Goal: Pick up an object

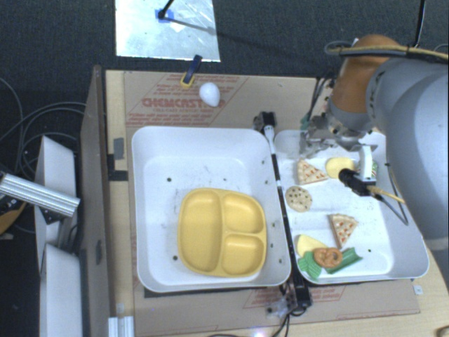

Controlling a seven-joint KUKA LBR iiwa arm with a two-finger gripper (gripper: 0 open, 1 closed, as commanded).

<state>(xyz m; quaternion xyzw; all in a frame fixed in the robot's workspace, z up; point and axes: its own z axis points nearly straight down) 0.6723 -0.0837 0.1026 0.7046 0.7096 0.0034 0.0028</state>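
Where the right bin (410, 255) holds toy food, pincer (317, 144) low, grip unclear

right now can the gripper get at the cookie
Probably yes. The cookie lies apart from the other food in the right bin, nothing on top, and the gripper is above that same bin.

Bins (151, 188): two, sitting side by side on the surface (231, 93).
Yellow tray (222, 232): one, lying in the left bin.
Pizza slices (309, 172): two, lying in the right bin, the second (342, 227) nearer the front.
Cookie (299, 198): one, lying between them.
Yellow pieces (339, 167): two, the second (309, 245) at the front.
Pretzel (327, 258): one, lying on one green leaf (346, 260).
White egg (209, 93): one, sitting behind the bins.
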